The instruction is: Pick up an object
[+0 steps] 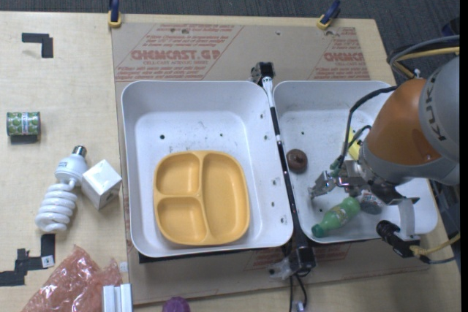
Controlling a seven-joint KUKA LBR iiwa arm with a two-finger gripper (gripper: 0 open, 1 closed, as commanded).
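Green bottle [337,217] just under gripper [327,184], jaw state unclear, brown ball [297,160] near, yellow tray [201,197] apart.

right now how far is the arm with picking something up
Done: the arm has reached into the right bin, and its gripper sits low between the brown round object and the green bottle. In hand: nothing that can be seen between the jaws; whether they are open or shut is unclear. Left: closing on an object and lifting it. The bottle lies on the bin floor, and the yellow tray sits in the left bin.
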